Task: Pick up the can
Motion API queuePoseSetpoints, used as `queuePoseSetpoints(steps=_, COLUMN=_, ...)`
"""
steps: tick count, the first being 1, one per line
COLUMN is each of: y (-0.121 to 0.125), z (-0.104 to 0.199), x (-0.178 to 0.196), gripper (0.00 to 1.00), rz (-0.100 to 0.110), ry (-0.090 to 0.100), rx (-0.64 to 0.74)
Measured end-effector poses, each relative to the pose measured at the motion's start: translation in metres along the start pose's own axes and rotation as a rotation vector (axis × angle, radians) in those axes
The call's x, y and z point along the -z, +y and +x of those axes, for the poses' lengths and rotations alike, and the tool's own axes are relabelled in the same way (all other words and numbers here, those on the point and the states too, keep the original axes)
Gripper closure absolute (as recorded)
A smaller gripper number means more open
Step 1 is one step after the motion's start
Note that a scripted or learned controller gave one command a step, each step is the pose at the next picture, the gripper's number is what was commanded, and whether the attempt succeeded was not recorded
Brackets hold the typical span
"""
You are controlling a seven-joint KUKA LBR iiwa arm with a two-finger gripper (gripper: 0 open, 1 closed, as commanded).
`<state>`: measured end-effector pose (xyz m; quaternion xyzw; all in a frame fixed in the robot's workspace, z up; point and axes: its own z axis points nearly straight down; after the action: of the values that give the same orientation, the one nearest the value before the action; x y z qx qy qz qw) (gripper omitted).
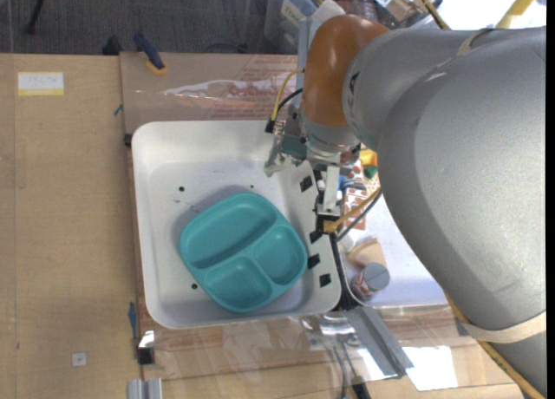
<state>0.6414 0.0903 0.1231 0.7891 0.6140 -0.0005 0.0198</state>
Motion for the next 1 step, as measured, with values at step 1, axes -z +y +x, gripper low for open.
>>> queuePoseSetpoints(steps=1, y=-0.0005, z=0.0007, x=0.0001, gripper=0.00, rz=-0.003, ry=0.000, rx=-0.024)
